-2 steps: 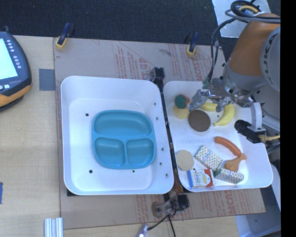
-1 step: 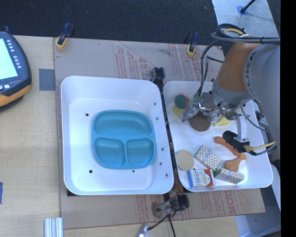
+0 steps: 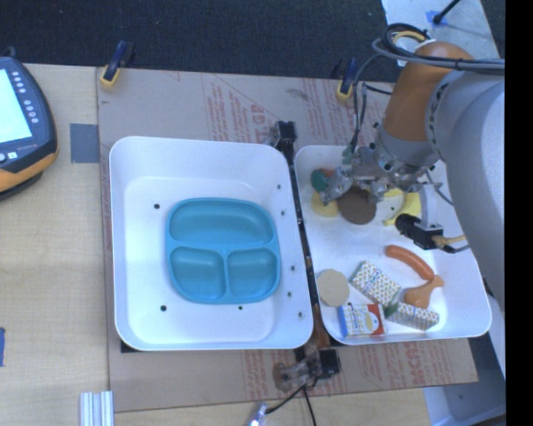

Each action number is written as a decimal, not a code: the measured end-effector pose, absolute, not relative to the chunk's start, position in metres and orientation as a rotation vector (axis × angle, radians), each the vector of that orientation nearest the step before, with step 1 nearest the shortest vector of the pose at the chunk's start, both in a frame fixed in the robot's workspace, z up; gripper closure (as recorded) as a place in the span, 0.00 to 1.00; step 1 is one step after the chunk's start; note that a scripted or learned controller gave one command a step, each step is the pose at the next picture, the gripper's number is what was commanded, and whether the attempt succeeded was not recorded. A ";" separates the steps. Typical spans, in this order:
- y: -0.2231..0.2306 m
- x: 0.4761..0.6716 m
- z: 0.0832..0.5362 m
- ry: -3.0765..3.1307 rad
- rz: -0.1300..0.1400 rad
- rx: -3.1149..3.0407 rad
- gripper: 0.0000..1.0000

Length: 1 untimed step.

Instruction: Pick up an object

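In the far end of the right-hand shallow white bin, the grey arm's two-finger gripper is sitting low over a tight cluster. I can't tell from here how far open it is or whether it's got anything, because the wrist is blocking the tips.

I'm guessing the target is the dark brown round disc. It's lying just beside the gripper, on its near side. A yellow curved piece is lying right against it on the left. A small teal-green lump is lying just beyond that, by the bin wall.

Risks I'm seeing:
- The disc is looking flat and low, so a top grasp is likely closing on air or skidding off the rim.
- Its neighbours are crowding it, so the jaws may be landing on the yellow piece instead, pinching two things, or shoving the lot into the wall.
- It's close to the divider edge, so any sideways offset is risking a clip on the bin rim.

The other candidates are lying well apart at the near end: an orange sausage-shaped toy, a tan round biscuit and a patterned packet. The left white bin is holding a blue divided plastic plate.
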<state>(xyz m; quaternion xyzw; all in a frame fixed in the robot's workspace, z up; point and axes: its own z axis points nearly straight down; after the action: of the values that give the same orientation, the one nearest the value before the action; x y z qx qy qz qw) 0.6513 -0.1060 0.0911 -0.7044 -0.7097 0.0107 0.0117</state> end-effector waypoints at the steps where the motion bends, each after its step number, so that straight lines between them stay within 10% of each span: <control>1: -0.214 0.587 0.184 -2.222 0.003 -2.219 0.00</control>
<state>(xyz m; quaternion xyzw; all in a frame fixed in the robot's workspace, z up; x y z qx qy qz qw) 0.5867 -0.2137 0.1840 -0.7067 -0.7075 0.0010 0.0008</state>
